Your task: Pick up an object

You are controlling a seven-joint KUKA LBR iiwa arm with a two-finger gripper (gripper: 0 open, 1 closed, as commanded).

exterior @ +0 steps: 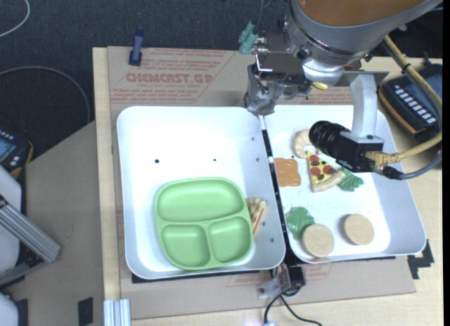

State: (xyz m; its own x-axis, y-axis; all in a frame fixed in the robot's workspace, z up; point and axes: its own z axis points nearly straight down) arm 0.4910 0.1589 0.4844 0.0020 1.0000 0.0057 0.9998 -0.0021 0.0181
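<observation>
Two round biscuits (338, 234), one green tray (204, 223).

A: How is the light?

B: Bright and even from overhead. The two shallow white plastic bins (190, 142) glare almost to blank, most at 10 o'clock in the left one.

A: Shadows?

B: Soft and short. The green three-compartment plastic tray (204, 220) has dim hollows.

A: Sharpness?

B: The middle is fairly crisp. The grey and orange robot arm (358, 1) at 1 o'clock is blurred, and the dark floor at 11 o'clock is grainy.
</observation>
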